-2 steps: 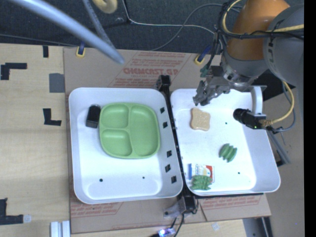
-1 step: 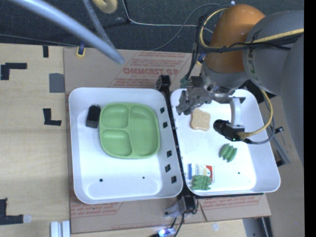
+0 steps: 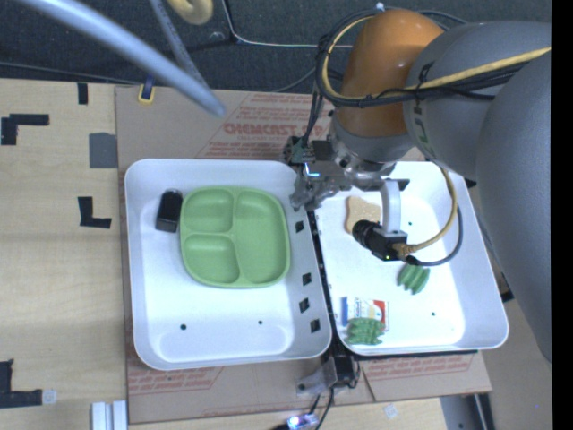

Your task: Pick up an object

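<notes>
My own wrist covers my claw (image 3: 309,186) and whatever its tips are doing, it overlaps the near edge of the tan piece (image 3: 361,210) just beside it, and my arm (image 3: 501,115) runs off the frame's right edge.

The flat brown cardboard sheet (image 3: 260,124) lying under the two bins carries red printing. Above the left bin, one line of larger red capitals seems to begin "CHEMCAST", though the letters are blurred and the reading is uncertain; the smaller red lines above and beside it are too faint to make out. More red print runs along the cardboard's front edge below the bins, equally unreadable. The small white packet with red and blue markings (image 3: 364,311) in the right bin bears a printed label, too small to read.
</notes>
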Robot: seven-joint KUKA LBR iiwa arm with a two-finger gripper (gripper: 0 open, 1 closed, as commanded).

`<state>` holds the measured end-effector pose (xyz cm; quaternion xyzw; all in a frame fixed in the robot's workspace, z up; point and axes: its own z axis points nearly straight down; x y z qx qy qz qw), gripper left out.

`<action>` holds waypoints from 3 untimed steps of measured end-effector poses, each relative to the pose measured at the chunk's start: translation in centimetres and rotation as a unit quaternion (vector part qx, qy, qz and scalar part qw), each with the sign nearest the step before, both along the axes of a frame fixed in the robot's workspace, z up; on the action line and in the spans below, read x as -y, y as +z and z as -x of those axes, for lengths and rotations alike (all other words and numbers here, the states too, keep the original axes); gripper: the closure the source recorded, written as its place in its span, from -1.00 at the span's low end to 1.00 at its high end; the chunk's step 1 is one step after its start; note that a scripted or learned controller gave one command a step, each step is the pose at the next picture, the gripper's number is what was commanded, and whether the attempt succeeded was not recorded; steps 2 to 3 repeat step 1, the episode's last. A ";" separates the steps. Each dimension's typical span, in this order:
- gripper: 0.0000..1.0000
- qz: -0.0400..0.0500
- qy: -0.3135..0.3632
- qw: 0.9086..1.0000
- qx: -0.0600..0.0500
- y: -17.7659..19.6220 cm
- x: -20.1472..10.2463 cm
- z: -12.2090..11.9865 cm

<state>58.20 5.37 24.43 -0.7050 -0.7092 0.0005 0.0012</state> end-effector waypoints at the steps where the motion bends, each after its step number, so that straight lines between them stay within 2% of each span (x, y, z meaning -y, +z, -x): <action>1: 1.00 0.001 -0.001 1.000 -0.001 -1.3 -4.8 0.6; 3: 1.00 0.001 -0.001 1.000 -0.001 -1.3 -4.8 0.6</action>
